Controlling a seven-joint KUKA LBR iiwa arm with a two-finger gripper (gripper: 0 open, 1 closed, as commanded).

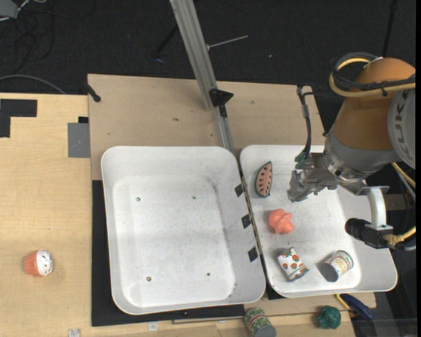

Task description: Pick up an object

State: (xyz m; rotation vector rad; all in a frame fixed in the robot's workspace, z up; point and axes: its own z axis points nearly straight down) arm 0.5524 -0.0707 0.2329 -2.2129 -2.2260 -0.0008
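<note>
In the right bin (376, 275) lie a watermelon-slice toy (264, 179) at the upper left, a coral-red lumpy toy (281, 221) in the middle, a white cup with red spots (291, 264) and a small tin can (337, 265) on its side near the front. My gripper (296, 192) hangs over the bin's upper middle, just right of the watermelon slice and above the coral toy. I see nothing between its fingers.
The left bin (172, 230) sits beside the right one, with black clips on the shared rim. An aluminium rail (198, 51) slants in from the top. A red-and-white ball (38, 263) lies on the wooden bench at left. A green object (329, 317) and a jar (256, 321) lie at the front edge.
</note>
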